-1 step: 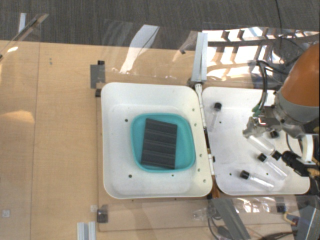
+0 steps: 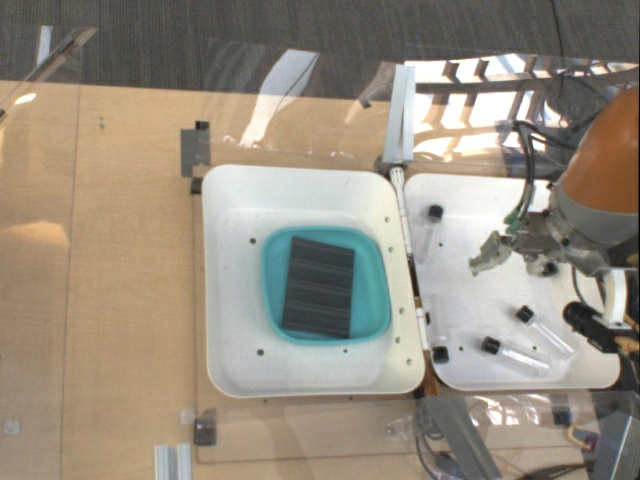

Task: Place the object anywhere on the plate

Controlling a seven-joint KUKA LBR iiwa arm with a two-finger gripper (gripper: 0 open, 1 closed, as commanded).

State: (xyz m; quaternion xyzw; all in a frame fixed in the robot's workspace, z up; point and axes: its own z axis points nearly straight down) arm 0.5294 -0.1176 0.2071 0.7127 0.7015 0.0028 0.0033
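A dark grey ribbed rectangular block lies flat on the teal plate, which sits in the middle of the left white bin. My gripper hovers over the right bin, well to the right of the plate and apart from the block. Nothing shows in the gripper.
Several small clear tubes with black caps lie in the right bin: one near its left wall and two near the front. The arm's orange band and cables hang over the right bin's far right side. A ridge separates the bins.
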